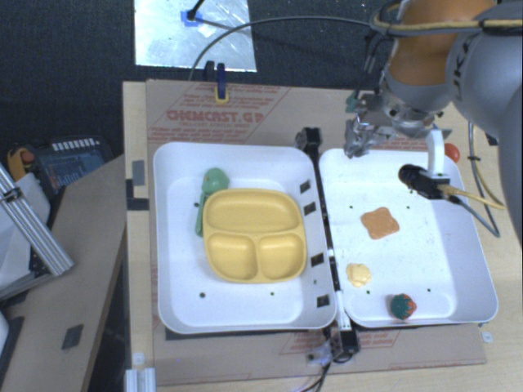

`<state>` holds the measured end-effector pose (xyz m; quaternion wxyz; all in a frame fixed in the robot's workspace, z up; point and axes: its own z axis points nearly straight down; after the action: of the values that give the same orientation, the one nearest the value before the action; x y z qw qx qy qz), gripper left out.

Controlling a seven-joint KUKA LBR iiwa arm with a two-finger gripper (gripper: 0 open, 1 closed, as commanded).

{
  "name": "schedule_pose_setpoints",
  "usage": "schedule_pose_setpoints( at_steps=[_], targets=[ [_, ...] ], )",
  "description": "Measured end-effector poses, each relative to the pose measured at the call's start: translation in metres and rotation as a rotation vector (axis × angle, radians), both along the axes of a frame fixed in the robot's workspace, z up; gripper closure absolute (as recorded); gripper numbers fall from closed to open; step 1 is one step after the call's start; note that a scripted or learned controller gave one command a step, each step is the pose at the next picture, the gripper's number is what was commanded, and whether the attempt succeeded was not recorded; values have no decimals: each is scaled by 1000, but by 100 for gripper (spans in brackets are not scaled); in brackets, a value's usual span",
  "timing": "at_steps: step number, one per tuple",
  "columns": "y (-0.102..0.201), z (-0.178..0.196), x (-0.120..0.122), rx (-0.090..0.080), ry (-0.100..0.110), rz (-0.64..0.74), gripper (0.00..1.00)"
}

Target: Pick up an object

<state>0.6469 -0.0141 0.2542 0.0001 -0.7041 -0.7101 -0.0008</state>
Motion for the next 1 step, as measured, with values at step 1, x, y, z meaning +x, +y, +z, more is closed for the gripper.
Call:
schedule_pose_setpoints(
  at_steps=[1],
  targets=[
    [51,-15,-7,0,1,1,100]
  ],
)
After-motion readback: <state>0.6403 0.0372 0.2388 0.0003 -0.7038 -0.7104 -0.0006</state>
